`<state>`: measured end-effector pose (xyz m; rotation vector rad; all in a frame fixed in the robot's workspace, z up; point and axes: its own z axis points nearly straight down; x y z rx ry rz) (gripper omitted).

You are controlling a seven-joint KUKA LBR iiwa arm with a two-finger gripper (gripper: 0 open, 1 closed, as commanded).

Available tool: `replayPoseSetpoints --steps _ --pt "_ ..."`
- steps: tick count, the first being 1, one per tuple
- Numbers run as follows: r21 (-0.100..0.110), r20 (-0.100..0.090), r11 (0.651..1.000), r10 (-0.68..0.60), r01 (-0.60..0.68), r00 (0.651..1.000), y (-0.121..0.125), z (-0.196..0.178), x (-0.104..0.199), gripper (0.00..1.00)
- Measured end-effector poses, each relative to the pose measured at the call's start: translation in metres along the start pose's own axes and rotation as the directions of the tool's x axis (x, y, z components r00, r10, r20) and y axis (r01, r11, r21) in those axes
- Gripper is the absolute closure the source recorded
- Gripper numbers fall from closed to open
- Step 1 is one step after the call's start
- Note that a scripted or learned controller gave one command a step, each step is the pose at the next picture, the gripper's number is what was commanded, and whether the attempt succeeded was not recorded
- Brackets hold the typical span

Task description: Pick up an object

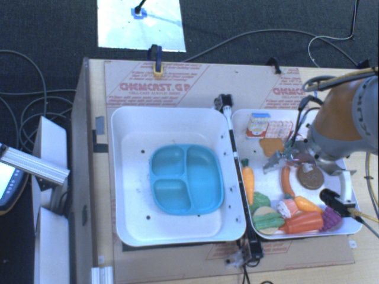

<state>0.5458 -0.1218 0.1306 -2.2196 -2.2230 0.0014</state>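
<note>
Progress looks slight: nothing appears lifted yet, so the pick is still to be made. The grey arm with its orange band reaches over the right shallow white bin (239, 158), and its two-finger gripper (288, 156) hangs low near the middle of that bin. Whether the jaws stand open or shut I cannot tell, and no object shows between them.

Candidates lie close. A slim orange toy sausage (286, 181) sits just below the gripper, a round brown disc (310, 177) just beside it toward the bin's right edge, and a flat tan cracker-shaped piece (272, 145) toward the far edge. An orange toy carrot (247, 184) lies along the left wall, with green, red and purple toy foods crowded at the near edge.

The left shallow white bin (127, 135) bears a blue sectioned plastic plate (186, 179) at its centre.

Closing on one piece and raising it clear remain, I judge.
</note>
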Motion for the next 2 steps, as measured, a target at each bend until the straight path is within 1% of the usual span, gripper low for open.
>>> replayPoseSetpoints --steps 1,2 --pt "-0.001 0.000 1.000 0.001 -0.001 1.000 0.005 0.047 -0.011 0.00" --pt "-0.004 0.001 1.000 0.000 0.000 1.000 0.006 0.036 -0.011 1.00"
